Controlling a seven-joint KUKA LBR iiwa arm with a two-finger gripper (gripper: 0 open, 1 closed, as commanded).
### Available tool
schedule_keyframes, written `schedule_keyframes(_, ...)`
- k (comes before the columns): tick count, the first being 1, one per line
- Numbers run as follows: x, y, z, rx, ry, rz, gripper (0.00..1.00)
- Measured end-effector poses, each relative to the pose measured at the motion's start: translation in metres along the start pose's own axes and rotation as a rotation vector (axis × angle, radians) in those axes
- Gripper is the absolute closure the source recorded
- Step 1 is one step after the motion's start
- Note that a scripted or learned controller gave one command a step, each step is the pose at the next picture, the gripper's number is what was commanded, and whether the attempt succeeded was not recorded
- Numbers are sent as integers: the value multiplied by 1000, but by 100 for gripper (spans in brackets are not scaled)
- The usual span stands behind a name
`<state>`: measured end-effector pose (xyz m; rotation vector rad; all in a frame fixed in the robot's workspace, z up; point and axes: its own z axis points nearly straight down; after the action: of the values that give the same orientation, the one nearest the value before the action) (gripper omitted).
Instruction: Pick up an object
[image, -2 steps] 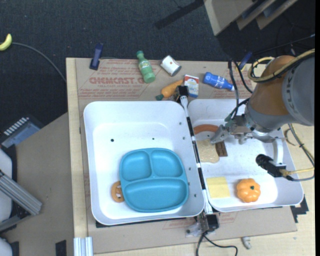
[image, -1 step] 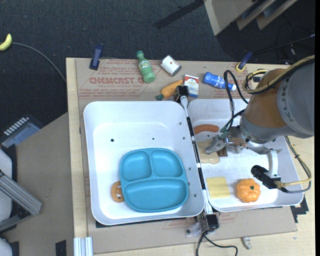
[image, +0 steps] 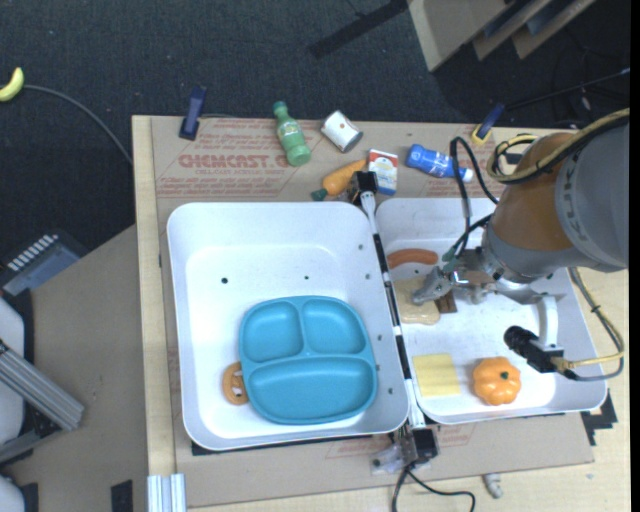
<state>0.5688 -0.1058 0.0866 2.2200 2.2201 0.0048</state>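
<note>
Pretzel (image: 234, 384) half under blue plate (image: 305, 357)

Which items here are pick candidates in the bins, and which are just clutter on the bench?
In the bins:
- blue divided plate
- pretzel, partly under the plate
- yellow cheese slice
- orange pumpkin
- bread slice
- gripper, above the bread

Lying about behind the bins:
- green bottle
- white can
- carrot
- small carton
- blue bottle
</note>
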Motion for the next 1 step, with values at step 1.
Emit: schedule_keyframes(1, 0, 4, 0, 0, -1, 0, 0)
